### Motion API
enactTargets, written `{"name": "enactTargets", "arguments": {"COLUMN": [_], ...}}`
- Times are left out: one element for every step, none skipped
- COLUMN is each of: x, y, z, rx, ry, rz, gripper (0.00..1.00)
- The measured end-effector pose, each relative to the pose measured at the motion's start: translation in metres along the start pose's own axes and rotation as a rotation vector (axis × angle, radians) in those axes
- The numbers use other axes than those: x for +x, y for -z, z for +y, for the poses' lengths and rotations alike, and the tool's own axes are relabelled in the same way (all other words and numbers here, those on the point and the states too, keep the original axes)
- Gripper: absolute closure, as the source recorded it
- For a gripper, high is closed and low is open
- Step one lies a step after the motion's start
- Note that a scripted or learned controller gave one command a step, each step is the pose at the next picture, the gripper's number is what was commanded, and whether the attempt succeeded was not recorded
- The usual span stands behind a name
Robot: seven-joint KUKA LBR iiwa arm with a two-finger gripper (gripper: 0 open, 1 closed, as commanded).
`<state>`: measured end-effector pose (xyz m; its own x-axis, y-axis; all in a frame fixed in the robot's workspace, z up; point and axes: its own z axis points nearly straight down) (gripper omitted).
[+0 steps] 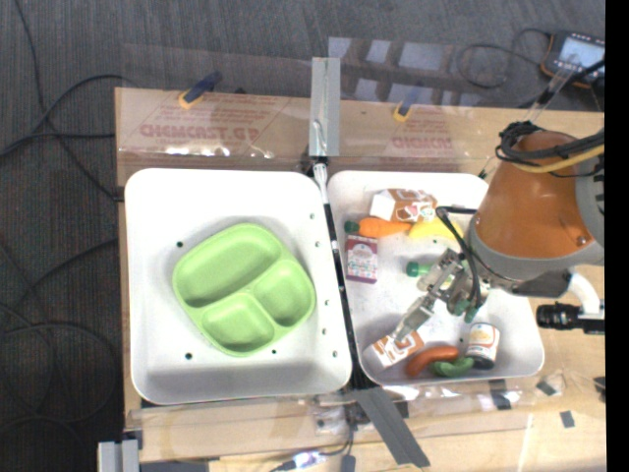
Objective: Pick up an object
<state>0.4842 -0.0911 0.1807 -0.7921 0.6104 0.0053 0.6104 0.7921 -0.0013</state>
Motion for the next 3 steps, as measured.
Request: {"name": "enactTargets", "arguments": {"x": [-0.023,-0.035,-0.019], "y": [-0.065,-0.073,-0.092], "z": [-0.019,-0.026,-0.013], "rx": [-0.014,-0.025,-0.018], "ry": [-0.097,-0.339,-0.742], "rz": [-0.015,0.002,-0.015], "gripper": [0.00,0.00,0.00]}}
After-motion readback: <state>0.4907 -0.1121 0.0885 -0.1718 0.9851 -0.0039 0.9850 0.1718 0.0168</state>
